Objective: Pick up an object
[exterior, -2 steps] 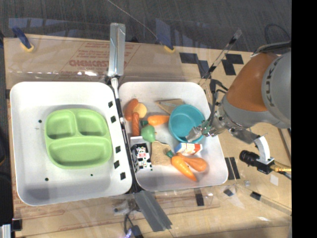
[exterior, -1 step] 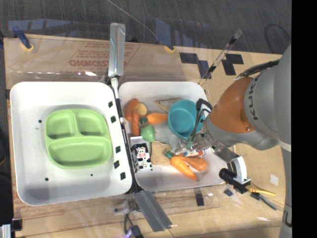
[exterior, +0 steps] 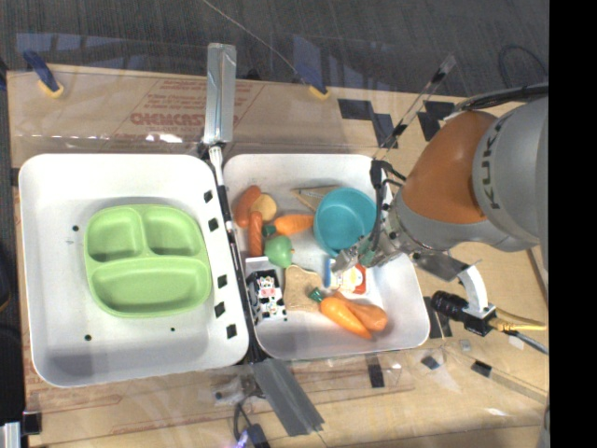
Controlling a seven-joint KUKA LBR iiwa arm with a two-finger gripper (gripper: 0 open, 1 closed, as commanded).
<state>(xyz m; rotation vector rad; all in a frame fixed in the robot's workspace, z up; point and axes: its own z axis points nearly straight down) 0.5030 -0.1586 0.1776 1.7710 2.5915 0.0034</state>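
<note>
1. Two shallow white bins are seen side by side on the bench: the left bin [exterior: 47, 250] carries a green divided plate [exterior: 146, 258], and the right bin [exterior: 410, 320] is crowded with toy food.
2. The arm [exterior: 485, 180] is reached in from the right, with its gripper [exterior: 359, 255] lowered into the right bin, just below a teal cup [exterior: 343, 217] and just above a small red-and-white item [exterior: 353, 281].
3. Whether the gripper is spread or drawn together cannot be told; the tip is small and lost among the clutter. No object is seen held.
4. Candidate objects are noted in the right bin: an orange carrot [exterior: 347, 315] near the front wall, a green round piece [exterior: 279, 249], an orange piece [exterior: 294, 223] beside it, and a black-and-white carton [exterior: 268, 294] against the left wall.
5. The step in hand is judged to be the descent onto a target, most likely the red-and-white item or the cup's rim. The task is judged not yet done.
6. A firm closing on one object alone is called for next, followed by a straight lift clear of the neighbours.
7. A risk is noted: the items lie touching or close together, so a slip or a nudged neighbour is likely.
</note>
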